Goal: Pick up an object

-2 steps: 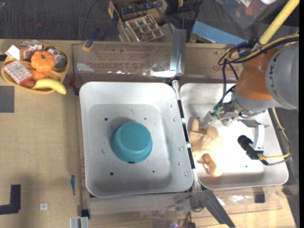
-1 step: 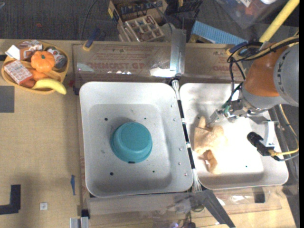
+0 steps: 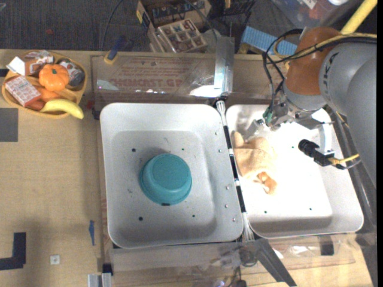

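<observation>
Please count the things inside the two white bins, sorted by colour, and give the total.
Teal: 1, the upturned bowl in the left bin.
Tan: 1, the pale lump in the right bin.
Orange: 1, the small piece beside it.
Total: 3

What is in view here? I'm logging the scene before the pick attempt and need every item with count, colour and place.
bowl: one, teal, upside down in the left bin
left bin: one, white, bench centre
right bin: one, white, beside the left bin
tan object: one, pale tan, left side of the right bin; type unclear
small orange piece: one, orange, right bin, just below the tan object
basket of toy food: one, holding a pumpkin and banana, bench's far left corner
arm: one, grey with orange band, reaching in from the right
claw: one, over the right bin's far left corner
</observation>
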{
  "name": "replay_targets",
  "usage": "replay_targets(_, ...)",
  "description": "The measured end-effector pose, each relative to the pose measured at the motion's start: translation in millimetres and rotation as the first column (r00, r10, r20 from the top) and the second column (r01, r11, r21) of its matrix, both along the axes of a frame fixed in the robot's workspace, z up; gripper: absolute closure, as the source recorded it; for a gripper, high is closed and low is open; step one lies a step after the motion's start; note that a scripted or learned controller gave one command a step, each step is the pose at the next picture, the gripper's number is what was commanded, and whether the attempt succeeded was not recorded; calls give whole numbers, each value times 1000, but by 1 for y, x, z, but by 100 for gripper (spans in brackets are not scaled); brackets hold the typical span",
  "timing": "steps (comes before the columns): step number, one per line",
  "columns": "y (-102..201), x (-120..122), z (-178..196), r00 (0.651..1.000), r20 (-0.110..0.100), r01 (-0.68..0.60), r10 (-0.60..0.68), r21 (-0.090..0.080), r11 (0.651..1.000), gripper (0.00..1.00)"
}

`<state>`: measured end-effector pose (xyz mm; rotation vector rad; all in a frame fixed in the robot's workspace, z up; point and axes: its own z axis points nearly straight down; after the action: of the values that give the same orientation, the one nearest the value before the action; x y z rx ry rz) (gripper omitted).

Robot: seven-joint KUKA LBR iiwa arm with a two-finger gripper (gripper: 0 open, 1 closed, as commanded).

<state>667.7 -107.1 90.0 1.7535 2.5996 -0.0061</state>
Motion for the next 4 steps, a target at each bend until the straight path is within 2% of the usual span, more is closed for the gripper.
replay_targets(1,-17,-72,1,1000,7,-24,24,5,1000,0)
replay_targets(2,-18,-71,12,1000,14,-20,20,5,1000,100)
replay_targets(3,-18,-71,12,1000,13,-20,20,5,1000,0)
replay_targets(4,-8,-118,1,984,13,-177,177,3,984,0)
